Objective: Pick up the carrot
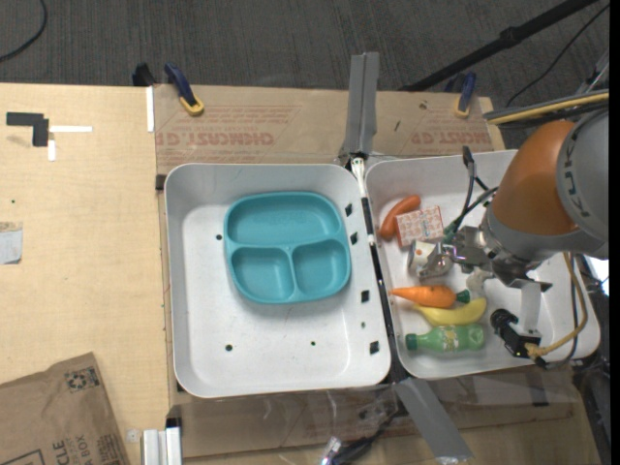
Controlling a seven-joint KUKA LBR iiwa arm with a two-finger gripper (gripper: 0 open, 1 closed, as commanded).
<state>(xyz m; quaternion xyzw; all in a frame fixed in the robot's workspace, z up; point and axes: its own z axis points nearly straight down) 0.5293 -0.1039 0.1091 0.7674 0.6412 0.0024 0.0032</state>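
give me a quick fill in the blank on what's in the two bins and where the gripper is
1. The teal divided tray lies in the ______ bin.
2. The carrot lies right above the yellow ______.
3. The green bottle lies on its ______ near the front wall of the right bin.
4. The gripper hovers over the ______ bin.

Missing words: left; banana; side; right
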